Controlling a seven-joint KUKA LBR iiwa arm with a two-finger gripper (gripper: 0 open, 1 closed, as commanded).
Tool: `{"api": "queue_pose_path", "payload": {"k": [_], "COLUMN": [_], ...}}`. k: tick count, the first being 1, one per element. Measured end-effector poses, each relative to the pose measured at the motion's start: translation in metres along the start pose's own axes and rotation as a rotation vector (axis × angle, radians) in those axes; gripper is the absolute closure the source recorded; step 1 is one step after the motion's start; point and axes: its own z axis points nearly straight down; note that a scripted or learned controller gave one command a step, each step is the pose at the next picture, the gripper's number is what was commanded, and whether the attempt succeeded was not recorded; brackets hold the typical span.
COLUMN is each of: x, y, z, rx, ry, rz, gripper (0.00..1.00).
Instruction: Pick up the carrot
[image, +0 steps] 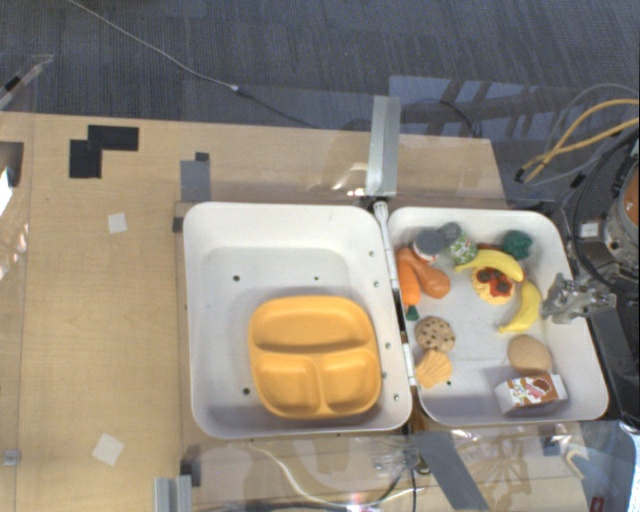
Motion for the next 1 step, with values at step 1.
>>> {"api": "queue_pose_path", "payload": {"k": [1], "x": [0.0117], "y": [0.028], "z": [0.0197], "rx": [-0.003], "ry": [-0.001], "rz": [-0.697], "gripper": [1.0]}}
